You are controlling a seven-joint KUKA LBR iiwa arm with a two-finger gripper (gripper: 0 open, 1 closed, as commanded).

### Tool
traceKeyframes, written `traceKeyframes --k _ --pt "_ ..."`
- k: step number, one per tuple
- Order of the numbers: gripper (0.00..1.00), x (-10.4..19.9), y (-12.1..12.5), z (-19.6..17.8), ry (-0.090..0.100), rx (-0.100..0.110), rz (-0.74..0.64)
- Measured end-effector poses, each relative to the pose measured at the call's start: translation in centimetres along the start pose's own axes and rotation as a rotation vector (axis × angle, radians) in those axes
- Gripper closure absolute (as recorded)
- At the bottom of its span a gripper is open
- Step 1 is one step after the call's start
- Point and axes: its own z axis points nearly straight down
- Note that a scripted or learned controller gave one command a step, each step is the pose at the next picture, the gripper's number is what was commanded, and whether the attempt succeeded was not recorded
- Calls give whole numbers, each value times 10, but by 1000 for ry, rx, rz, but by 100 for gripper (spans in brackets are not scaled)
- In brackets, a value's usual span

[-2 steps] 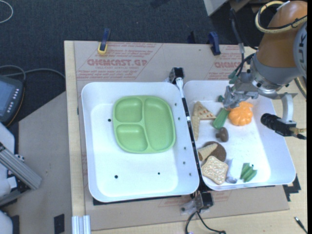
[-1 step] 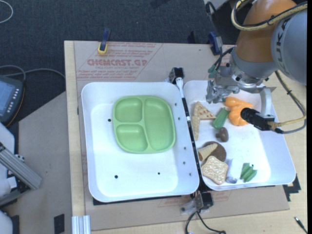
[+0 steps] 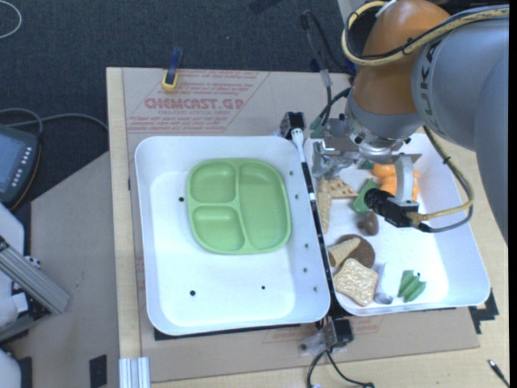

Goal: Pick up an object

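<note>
- A divided tray (image 3: 239,205) lies in the left bin (image 3: 161,297).
- In the right bin (image 3: 460,273), crackers (image 3: 355,281) sit at the near end, a small bundle (image 3: 411,285) just right of them.
- The arm (image 3: 404,63) hangs over that bin's far end.

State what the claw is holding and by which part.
Cannot be told: the claw hangs low over the right bin, near the orange item, with its tips hidden by the wrist.

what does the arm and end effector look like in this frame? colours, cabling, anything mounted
The arm is grey, with smooth rounded links and a bulbous orange band above the wrist. A yellow-and-black cable loops around that band. Below it sits a metallic wrist flange carrying the gripper, cluttered with small wires and fittings. A black module hangs beside it, with a yellowish cable trailing right.
</note>
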Motion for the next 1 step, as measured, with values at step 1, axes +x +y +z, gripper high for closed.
traceKeyframes --k 1 --pt "100 11 4 -5 -2 -6 3"
